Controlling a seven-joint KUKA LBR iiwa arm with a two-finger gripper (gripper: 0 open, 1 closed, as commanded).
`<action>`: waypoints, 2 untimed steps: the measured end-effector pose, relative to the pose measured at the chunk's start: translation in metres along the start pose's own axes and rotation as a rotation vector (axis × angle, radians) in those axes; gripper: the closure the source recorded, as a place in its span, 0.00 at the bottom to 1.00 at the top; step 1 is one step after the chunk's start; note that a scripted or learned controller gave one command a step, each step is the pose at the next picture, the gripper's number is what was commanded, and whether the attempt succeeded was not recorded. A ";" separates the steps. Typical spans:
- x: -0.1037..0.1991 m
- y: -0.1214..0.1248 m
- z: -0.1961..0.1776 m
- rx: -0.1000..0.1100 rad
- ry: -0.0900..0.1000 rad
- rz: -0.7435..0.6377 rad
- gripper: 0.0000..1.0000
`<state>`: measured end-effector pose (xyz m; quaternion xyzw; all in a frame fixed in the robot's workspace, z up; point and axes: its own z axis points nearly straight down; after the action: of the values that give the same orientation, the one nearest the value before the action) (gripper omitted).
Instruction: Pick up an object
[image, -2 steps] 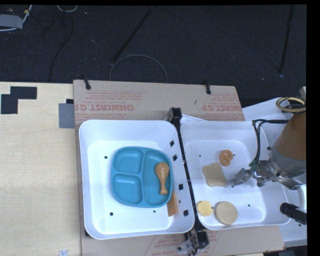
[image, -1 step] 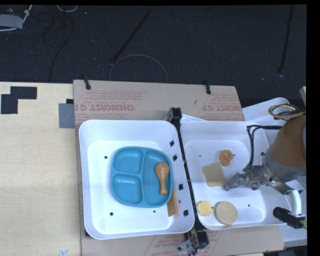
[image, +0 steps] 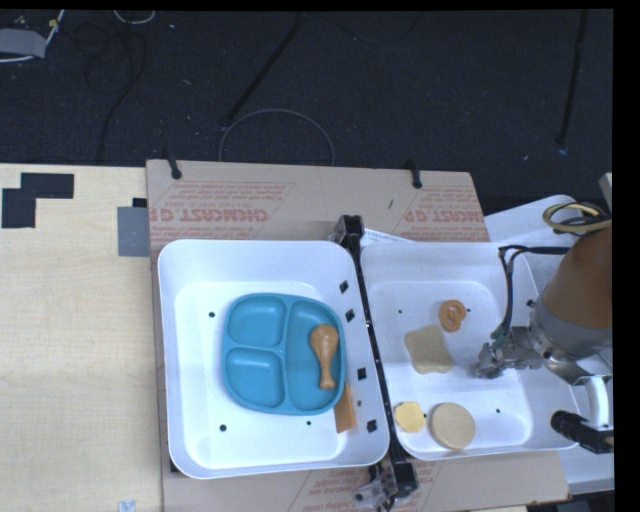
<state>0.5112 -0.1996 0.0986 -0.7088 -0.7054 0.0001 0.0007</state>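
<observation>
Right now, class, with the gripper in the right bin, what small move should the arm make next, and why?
Probably a short slide toward the pale beige bread-shaped piece. The gripper sits low in the shallow white right bin, just beside that piece and apart from it; the round orange pretzel-like toy and the flat cream disc lie farther off.

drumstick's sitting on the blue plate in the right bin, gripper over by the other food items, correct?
Not quite: the bin is wrong. In the camera view the blue plate with the drumstick on it sits in the left bin, not the right one. The rest holds: the gripper is in the right bin, near the other food items.
</observation>
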 end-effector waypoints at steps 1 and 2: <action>-0.010 -0.001 -0.047 -0.002 -0.002 0.003 1.00; -0.011 -0.001 -0.099 -0.002 -0.001 -0.006 1.00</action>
<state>0.5105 -0.2107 0.1981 -0.7067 -0.7075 -0.0002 -0.0006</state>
